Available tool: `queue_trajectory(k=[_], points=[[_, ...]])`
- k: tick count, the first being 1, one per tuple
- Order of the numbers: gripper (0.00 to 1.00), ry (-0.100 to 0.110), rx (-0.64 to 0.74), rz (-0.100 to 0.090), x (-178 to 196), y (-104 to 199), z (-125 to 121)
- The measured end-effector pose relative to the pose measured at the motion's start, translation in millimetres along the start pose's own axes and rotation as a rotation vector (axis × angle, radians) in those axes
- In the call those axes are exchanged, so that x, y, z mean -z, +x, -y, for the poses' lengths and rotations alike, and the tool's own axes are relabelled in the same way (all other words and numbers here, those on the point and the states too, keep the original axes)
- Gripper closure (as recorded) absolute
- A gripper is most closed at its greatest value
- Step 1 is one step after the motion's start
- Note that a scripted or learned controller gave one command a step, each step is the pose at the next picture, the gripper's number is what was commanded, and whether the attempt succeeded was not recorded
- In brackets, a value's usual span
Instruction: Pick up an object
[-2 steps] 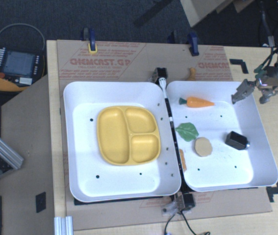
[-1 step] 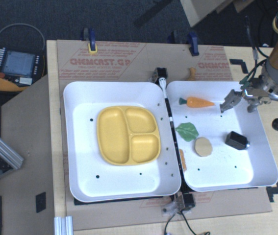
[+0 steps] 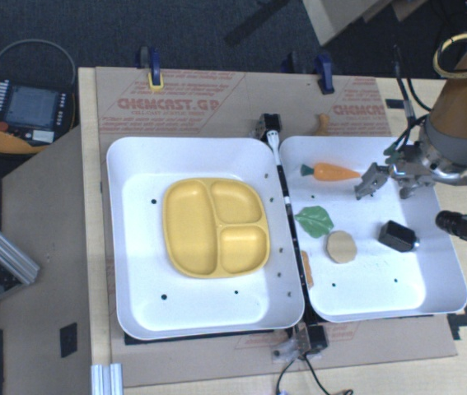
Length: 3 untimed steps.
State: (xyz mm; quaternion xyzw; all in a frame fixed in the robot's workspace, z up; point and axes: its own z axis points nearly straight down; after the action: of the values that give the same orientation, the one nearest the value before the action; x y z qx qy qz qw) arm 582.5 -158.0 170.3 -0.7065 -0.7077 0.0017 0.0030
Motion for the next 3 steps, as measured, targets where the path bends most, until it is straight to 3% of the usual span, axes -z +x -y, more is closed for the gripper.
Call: queue_trajectory(k=[1, 2, 3], points=[[0.00, -0.001, -0.002, 0.001, -45, -6, 1], [1.00, -0.008, -0.002, 0.003, -32, -6, 0], [1.00, -0.012, -0.001, 0.004, 12, -2, 0]])
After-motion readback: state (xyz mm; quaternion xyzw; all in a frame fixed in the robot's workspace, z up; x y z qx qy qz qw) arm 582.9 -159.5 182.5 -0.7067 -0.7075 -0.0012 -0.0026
